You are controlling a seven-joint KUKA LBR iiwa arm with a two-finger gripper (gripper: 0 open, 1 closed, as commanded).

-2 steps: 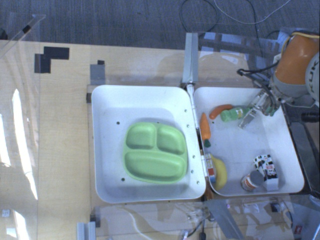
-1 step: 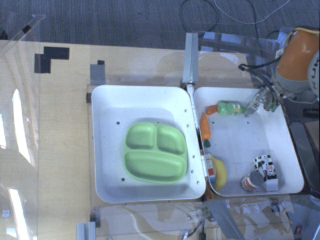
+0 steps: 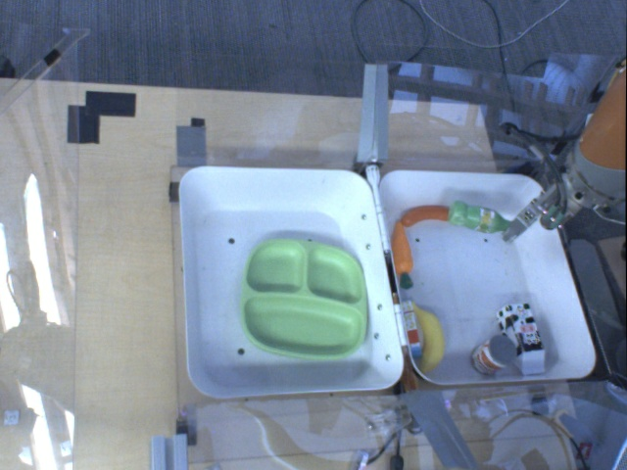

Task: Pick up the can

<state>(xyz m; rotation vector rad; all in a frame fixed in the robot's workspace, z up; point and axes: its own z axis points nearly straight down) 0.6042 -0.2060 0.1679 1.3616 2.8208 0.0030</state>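
The pale wooden bench [image 3: 118,292] filled most of the frame, smooth and faintly grained, with clear panels standing along its edges. On it sat two shallow white plastic bins with rounded corners. The left bin [image 3: 211,360], centre frame, carried a glossy green divided plate [image 3: 304,297], a rounded rectangle with three compartments. The right bin [image 3: 568,292] lay just beside it, toward the right of the frame.

The arm entered at the upper right edge, its orange band [image 3: 605,130] above grey metal. The gripper [image 3: 524,218] hung over the upper right part of the right bin, its tip near a green bottle [image 3: 477,217]; whether it was open or closed could not be told.

An orange curved carrot-like piece [image 3: 411,228] lay touching the bottle's left end. A yellow banana [image 3: 428,336] rested against the bin's lower left wall. A black-and-white patterned carton [image 3: 521,333] stood at lower right, and the can [image 3: 490,354], a small cylinder lying tilted, lay just left of it, touching.
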